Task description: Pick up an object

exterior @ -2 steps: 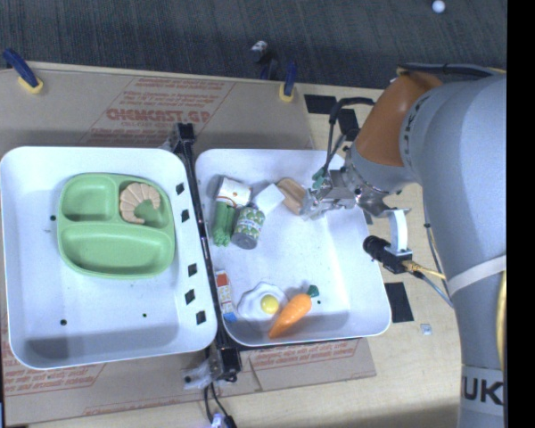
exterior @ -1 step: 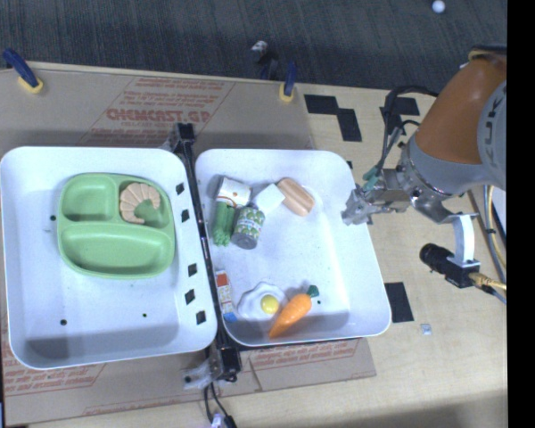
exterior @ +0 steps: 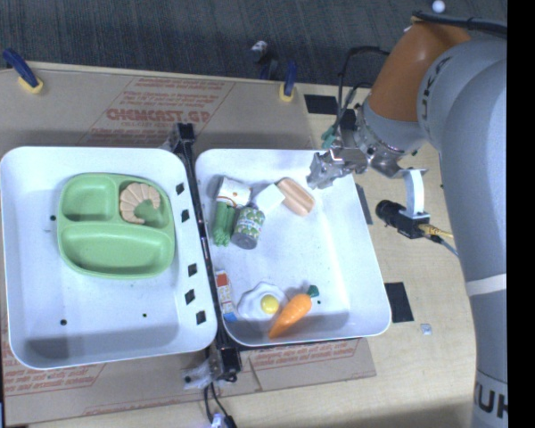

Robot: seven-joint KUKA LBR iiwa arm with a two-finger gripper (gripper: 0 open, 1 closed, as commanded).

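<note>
light: bright, even | glare: white bins blown out | shadows: soft | focus: slightly soft

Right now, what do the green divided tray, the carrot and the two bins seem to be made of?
Green divided tray: probably moulded plastic, matte, with soft rounded rims. Carrot: looks like toy plastic, smooth and evenly orange, slightly glossy. Left bin and right bin: likely thin white plastic, with faint sheen at the rounded corners.
</note>
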